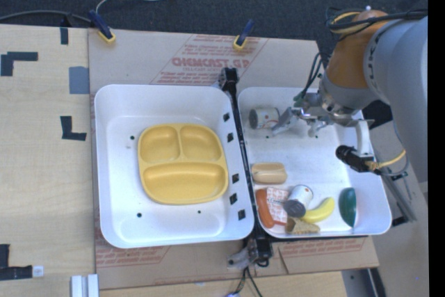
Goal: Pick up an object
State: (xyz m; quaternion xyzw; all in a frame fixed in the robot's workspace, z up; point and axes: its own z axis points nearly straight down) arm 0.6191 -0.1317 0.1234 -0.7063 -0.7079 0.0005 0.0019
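My gripper (299,125) hangs low over the back of the right bin (379,222), its fingers spread open with only bare bin floor between them. A small grey can (260,117) lies on its side just left of the left fingertip (281,124), apart from it. Nearer the front lie a hot dog bun (269,172), a white can (299,199), a banana (320,210), a green object (348,205), an orange-red packet (270,209) and a small brown piece (300,225).
The left bin (111,149) holds a yellow divided plate (183,163). A black divider with clips (236,149) runs between the bins. The grey arm with its orange band (351,55) covers the right bin's back right corner. Cardboard lies under both bins.
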